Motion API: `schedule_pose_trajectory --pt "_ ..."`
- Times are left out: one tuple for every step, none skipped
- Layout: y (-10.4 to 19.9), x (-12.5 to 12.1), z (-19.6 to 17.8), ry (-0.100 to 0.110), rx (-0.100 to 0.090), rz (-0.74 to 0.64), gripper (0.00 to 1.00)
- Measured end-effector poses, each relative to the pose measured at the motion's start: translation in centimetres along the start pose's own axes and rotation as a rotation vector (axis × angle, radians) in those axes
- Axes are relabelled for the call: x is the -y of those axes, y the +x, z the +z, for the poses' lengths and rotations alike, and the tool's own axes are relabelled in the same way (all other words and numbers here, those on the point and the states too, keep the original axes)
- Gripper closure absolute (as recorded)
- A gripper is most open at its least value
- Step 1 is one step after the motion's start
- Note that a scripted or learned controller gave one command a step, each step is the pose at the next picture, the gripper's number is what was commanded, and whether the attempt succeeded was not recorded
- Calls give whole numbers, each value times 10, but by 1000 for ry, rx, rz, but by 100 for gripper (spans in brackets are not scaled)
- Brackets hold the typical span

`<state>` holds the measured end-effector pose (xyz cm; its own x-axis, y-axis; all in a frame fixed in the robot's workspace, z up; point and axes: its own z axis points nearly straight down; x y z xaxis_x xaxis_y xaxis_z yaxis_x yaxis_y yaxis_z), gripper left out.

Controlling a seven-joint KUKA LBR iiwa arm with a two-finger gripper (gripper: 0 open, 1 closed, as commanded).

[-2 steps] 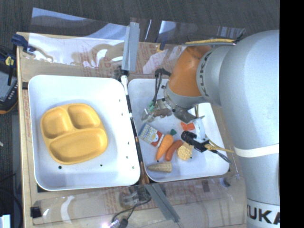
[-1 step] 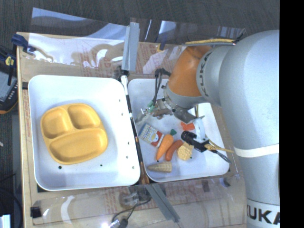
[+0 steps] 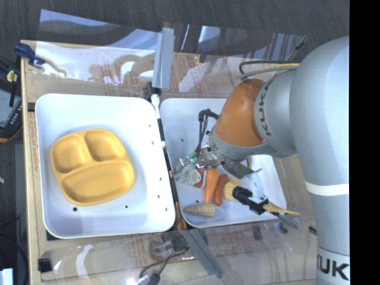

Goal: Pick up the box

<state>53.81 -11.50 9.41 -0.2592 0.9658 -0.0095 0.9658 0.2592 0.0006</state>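
The box (image 3: 190, 175), a small white carton with red and green print, lies near the left wall of the right bin (image 3: 178, 123). My gripper (image 3: 203, 157) reaches down below the orange wrist band, just above and to the right of the box. It is close to the box's upper edge, and I cannot tell whether it touches it. The wrist hides most of the gripper.
An orange carrot (image 3: 211, 184) and a reddish sausage (image 3: 221, 189) lie right of the box. A waffle cone (image 3: 200, 210) rests near the bin's front wall. The left bin (image 3: 44, 108) holds a yellow divided plate (image 3: 92, 166). The arm covers the right bin's right half.
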Motion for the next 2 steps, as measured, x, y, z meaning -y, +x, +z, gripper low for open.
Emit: schedule_pose_trajectory --pt "1 -1 -9 1 -2 -9 100" --pt "1 -1 -9 1 -1 -9 0"
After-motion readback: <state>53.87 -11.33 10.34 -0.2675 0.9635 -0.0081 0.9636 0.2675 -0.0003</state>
